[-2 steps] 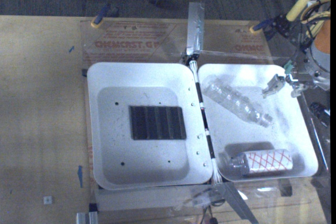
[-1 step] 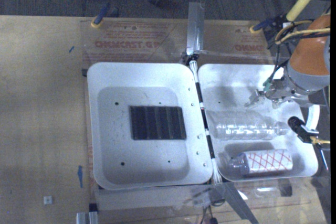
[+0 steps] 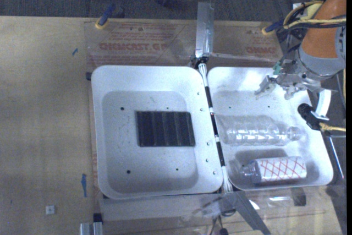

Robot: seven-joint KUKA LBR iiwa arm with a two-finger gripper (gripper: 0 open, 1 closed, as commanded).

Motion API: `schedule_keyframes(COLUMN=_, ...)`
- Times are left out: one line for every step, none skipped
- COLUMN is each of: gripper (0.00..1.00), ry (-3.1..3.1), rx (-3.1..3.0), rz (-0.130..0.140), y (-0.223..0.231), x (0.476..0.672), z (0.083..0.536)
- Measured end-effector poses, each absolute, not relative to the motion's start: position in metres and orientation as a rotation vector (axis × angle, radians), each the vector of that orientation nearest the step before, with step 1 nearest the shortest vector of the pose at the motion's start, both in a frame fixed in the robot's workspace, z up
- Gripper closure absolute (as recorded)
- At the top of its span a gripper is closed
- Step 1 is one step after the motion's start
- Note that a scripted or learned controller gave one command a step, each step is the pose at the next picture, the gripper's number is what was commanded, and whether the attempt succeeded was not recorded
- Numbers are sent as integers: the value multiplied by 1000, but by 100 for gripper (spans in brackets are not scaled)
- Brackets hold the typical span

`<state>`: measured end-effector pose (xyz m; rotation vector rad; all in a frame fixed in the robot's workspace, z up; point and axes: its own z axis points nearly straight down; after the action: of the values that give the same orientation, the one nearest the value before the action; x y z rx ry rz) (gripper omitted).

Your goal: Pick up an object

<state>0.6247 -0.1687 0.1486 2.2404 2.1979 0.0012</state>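
cam: fixed overhead | slanted down | covers both bins (image 3: pixel 212 118) (arm enters right)

Wooden bench (image 3: pixel 44 118), two white bins side by side, left bin (image 3: pixel 104 118), right bin (image 3: pixel 231 82)

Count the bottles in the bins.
2, both lying in the right bin: a clear bottle across its middle, and a red-checked bottle by the near wall.
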Motion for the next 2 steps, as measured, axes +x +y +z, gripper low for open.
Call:
schedule_keyframes(gripper=0, ry=2407, rx=2010, rz=7, y=-172, x=565, z=88)
schedule_keyframes(gripper=0, ry=2378, rx=2047, rz=9, y=-117, x=560, z=88)
